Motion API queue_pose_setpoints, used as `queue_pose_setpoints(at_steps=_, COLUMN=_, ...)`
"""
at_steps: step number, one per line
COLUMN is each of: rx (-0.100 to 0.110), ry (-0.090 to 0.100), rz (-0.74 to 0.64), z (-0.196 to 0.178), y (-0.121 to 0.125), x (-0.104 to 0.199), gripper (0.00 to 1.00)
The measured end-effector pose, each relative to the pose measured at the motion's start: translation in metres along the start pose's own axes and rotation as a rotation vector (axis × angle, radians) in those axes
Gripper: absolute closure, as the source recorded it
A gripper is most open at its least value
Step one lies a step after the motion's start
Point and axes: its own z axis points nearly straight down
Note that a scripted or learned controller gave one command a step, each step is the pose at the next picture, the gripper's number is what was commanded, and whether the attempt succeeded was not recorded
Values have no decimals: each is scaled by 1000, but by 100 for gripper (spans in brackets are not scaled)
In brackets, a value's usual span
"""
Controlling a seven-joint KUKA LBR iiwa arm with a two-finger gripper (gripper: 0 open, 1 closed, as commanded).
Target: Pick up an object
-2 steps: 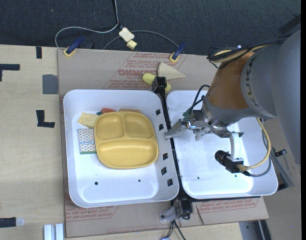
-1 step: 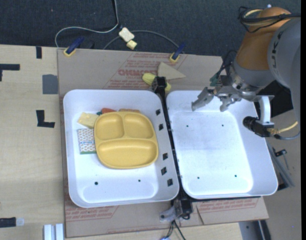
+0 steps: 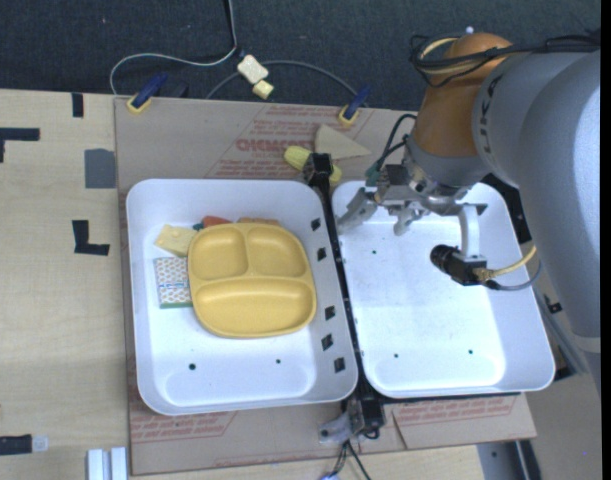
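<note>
My fingers (image 3: 383,206) hang spread over the right bin's (image 3: 455,368) far edge, nothing gripped; next I must reach the yellow tray (image 3: 253,278).

Left bin (image 3: 155,363) crowded: yellow divided plate (image 3: 252,278) covers its middle, small items wedged along plate's left and top edges. Front strip bare. Right bin (image 3: 455,353) floor open; arm (image 3: 485,98) overhangs its back.

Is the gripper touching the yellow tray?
Apart. The camera view shows the gripper over the right bin, with the divider between it and the yellow tray in the left bin.
</note>
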Motion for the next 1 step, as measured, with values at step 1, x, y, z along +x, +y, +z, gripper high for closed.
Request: queue_pose_setpoints(at_steps=1, rx=2, ry=-3, rz=9, z=71, y=21, x=-54, gripper=0)
